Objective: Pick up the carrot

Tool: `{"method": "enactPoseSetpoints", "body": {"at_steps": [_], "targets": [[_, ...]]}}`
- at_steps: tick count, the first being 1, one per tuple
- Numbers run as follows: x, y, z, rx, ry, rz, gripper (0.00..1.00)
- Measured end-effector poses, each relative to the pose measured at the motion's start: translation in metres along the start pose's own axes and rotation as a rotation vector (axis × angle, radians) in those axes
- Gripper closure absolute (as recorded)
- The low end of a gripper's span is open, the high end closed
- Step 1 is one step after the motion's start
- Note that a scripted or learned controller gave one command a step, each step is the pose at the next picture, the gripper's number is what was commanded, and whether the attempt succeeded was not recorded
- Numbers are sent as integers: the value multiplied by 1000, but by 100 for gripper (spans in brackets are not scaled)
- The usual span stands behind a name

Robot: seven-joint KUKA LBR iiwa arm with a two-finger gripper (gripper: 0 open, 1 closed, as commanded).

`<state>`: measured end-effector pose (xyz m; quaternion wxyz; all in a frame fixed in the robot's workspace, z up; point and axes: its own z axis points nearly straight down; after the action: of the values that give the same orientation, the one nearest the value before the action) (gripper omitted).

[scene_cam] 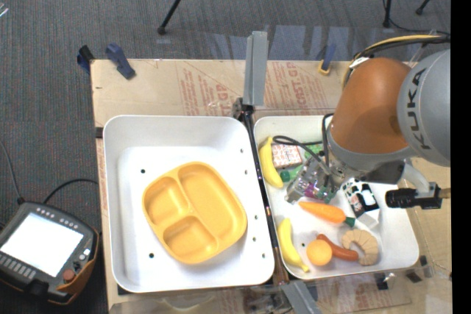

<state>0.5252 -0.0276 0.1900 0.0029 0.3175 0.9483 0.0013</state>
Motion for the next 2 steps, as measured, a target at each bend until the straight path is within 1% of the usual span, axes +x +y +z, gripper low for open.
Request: {"method": "enactPoseSetpoints", "body": {"at_steps": [1, 2], "targets": [[7, -76, 104, 6, 10, 4, 100], [0, -76, 98, 1, -15, 7, 0]]}}
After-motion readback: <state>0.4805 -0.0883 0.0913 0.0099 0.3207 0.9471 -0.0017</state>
